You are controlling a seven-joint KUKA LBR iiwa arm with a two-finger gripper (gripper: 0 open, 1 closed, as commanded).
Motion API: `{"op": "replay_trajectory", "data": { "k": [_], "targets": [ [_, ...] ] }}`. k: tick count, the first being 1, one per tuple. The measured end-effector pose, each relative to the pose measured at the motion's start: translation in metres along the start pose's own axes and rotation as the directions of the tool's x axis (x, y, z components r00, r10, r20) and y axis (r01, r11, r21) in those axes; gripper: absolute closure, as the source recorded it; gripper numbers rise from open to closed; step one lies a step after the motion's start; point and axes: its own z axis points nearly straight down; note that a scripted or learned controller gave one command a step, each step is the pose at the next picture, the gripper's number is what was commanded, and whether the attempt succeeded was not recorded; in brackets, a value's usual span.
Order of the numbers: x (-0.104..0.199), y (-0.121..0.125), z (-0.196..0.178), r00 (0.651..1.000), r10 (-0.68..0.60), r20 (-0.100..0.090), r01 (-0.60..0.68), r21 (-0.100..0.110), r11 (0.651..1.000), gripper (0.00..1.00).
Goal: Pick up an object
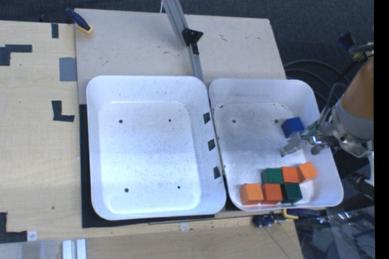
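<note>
- White bins sit side by side mid-frame: the left bin [149,148] has nothing to grab, so the right bin [267,100] is where all the blocks are.
- Blue block [293,126] lies alone toward the right side of that bin, apart from the rest.
- Orange and green blocks [278,183] are bunched along the bin's lower edge, touching each other. Tight packing like that looks harder to get fingers around, I'd guess.
- Arm [360,100] comes in from the right edge of the frame, with the gripper [298,143] low in the bin just below the blue block, between it and the cluster.
- Fingers look spread apart with nothing between them, so no grab yet as far as I can see.
- My read: it's lining up on the blue block since that one's out in the open, but that's a guess.
</note>
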Motion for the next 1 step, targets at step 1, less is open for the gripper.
{"op": "replay_trajectory", "data": {
  "k": [1],
  "targets": [
    [0.0077,0.0070,0.0550,1.000,-0.001,0.000,0.001,-0.001,1.000,0.00]
  ]
}}
